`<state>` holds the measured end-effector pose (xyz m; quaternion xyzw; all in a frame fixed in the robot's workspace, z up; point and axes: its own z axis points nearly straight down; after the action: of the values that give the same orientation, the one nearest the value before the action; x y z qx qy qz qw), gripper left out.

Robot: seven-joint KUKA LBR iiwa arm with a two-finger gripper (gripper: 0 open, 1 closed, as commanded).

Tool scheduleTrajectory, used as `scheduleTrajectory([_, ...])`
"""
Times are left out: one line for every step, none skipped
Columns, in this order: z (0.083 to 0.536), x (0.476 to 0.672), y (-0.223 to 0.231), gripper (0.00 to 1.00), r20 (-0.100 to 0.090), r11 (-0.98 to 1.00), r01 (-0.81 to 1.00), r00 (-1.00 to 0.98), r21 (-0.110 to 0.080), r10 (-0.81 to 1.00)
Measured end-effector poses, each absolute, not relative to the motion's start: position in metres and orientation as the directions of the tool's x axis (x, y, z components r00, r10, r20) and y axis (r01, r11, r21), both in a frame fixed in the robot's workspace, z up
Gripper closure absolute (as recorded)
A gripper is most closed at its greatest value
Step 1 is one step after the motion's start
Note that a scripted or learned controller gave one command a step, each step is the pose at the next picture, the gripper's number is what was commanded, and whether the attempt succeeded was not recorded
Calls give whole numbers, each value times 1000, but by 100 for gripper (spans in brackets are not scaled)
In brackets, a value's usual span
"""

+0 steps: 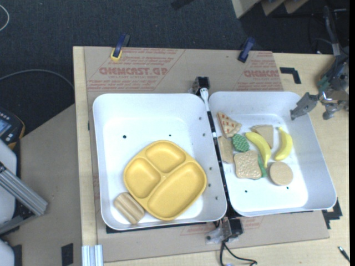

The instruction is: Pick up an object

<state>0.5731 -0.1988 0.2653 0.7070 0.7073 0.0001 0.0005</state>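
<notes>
My gripper (316, 107) hangs over the far right corner of the right bin (310, 195), open, with nothing between its fingers. One finger (302, 106) reaches over the bin's back rim. In the bin lie toy foods in a cluster: two yellow bananas (259, 147) (284, 144), a triangular waffle-like slice (228, 124), a green piece (241, 143), a bread slice (247, 165), a round biscuit (280, 174) and a beige slice (265, 132). The gripper is apart from all of them, up and to the right of the bananas.
The left bin (111, 121) holds a yellow divided plate (165, 179) and a tan ridged roll (128, 208) at its front left. Both bins sit on a cardboard-covered bench (166, 71) held by clamps (117, 49) (246, 50).
</notes>
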Motion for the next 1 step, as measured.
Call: scheduleTrajectory([276, 574, -199, 100, -2, 2, 1000, -2, 4, 1000])
